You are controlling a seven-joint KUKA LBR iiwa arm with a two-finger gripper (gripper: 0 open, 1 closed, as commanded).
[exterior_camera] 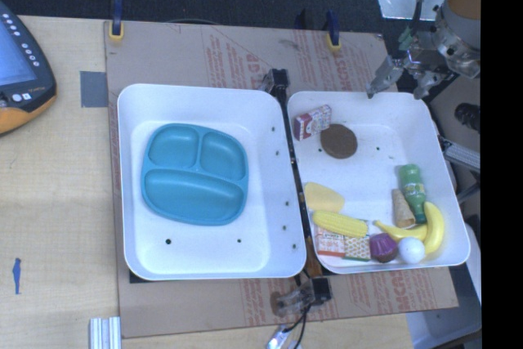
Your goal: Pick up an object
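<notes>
Brown cookie and red carton lie nearest the empty, spread gripper.

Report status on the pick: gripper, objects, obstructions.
Gripper open, hovering at the right bin's far rim, holding nothing. Brown disc and small red carton nearest, both lying free. Nothing between gripper and them.

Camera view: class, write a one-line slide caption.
Open gripper hovers over the right bin's far edge; toy food lies inside, blue plate in the left bin.
</notes>
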